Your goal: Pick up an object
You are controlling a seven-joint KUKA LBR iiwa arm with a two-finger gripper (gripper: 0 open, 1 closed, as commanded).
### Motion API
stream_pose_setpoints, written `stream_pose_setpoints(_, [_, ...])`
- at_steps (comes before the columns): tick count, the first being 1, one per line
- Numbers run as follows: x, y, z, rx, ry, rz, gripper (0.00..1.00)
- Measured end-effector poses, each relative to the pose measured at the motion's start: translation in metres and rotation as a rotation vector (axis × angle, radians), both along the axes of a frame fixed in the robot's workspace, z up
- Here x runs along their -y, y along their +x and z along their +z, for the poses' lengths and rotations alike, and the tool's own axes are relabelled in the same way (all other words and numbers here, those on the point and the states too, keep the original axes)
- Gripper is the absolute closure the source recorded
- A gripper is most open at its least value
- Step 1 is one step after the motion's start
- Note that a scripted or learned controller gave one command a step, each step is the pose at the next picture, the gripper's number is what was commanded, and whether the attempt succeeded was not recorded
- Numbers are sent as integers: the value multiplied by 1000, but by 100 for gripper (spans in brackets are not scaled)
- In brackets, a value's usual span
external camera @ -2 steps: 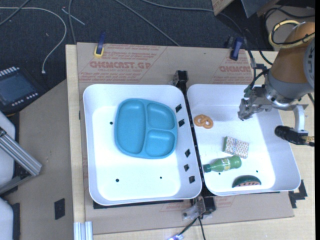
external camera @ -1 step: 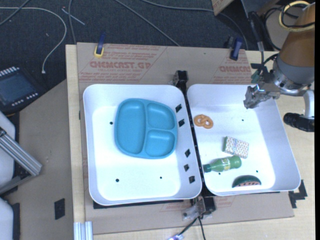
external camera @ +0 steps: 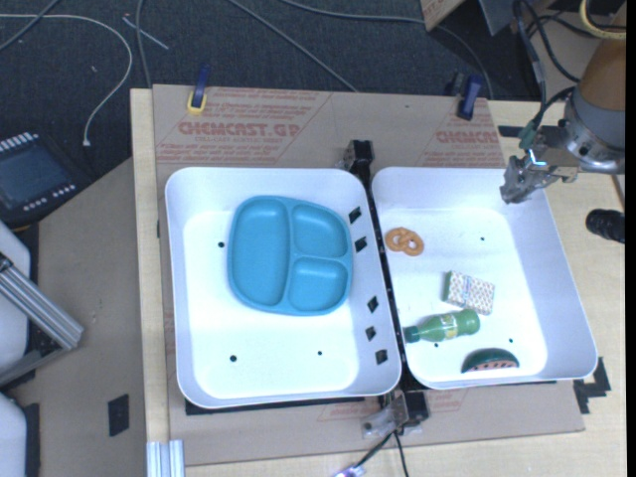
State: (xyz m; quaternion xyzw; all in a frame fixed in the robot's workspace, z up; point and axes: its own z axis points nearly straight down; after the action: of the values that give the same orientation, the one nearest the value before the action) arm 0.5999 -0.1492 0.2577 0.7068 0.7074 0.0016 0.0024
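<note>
Camera view: two white bins sat side by side on the bench. The left bin [external camera: 199, 346] held a blue divided plate [external camera: 290, 254], lying flat toward its upper middle, three compartments showing. The right bin [external camera: 556, 296] held four small things. A pretzel [external camera: 403, 240] lay near the bin's upper left, close to the divider between the bins. A small checkered packet [external camera: 470, 290] lay about mid-bin, well apart from the pretzel. Just below the packet was a green bottle [external camera: 443, 327] on its side, cap end pointing left toward the divider. A watermelon slice [external camera: 490, 361] lay near the bin's lower rim, just below and right of the bottle.

The arm [external camera: 601, 97] came in from the upper right. The gripper [external camera: 519, 182] hung over the right bin's upper right corner, near the rim, well apart from all four things. Nothing was visible between its jaws. Whether the jaws stood wide or narrow could not be told; the tip was small and dark, possibly blurred.

Blue clamps [external camera: 200, 89] showed at the cardboard's top edge.
</note>
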Motion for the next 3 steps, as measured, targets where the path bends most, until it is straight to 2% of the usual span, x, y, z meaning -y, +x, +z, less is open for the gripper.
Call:
stream_pose_setpoints(1, [-51, 5, 1, -5, 3, 4, 100])
stream_pose_setpoints(3, [-153, -15, 5, -8, 4, 5, 100])
